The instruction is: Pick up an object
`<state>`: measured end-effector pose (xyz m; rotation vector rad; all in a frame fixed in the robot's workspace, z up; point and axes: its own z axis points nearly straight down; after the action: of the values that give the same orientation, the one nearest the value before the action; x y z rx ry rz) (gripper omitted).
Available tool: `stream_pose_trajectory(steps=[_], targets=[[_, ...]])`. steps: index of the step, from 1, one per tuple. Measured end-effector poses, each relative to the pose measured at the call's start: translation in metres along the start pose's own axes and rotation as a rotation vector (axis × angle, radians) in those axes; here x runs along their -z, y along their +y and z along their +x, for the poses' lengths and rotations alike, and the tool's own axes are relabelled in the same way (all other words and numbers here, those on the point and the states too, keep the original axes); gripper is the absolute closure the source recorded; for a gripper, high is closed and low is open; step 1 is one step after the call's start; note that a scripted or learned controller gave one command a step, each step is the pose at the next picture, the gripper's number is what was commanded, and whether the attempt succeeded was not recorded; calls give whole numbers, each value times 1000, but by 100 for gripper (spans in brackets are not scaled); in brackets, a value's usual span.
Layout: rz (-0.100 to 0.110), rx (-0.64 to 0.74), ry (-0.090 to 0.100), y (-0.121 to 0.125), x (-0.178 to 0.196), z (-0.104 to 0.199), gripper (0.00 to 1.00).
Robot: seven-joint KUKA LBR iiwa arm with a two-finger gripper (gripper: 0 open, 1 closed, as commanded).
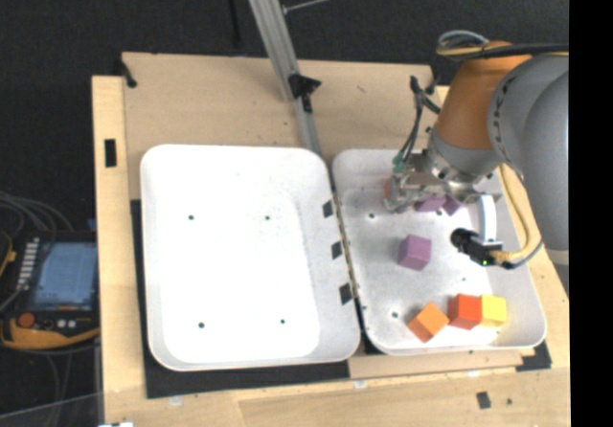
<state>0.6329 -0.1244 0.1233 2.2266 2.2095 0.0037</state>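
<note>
You see dark floor around a tan bench [192, 109]. The left bin [239, 253] lies well left of the gripper [421, 193], which hangs over the right bin [378, 320]. The purple cube [415, 252] lies just below the gripper; orange cube [430, 321], red cube [465, 310], yellow cube [493, 308] lie farther below. Its grip state you cannot tell.

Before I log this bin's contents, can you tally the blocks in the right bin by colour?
Purple: 2, one in the open, one partly hidden under the hand
Orange: 1
Red: 1
Yellow: 1
Total: 5 blocks
</note>
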Motion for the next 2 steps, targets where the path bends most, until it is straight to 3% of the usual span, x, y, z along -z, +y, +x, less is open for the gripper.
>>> stream_pose_trajectory(steps=[2], targets=[[-3, 10, -1, -3, 102, -8, 100]])
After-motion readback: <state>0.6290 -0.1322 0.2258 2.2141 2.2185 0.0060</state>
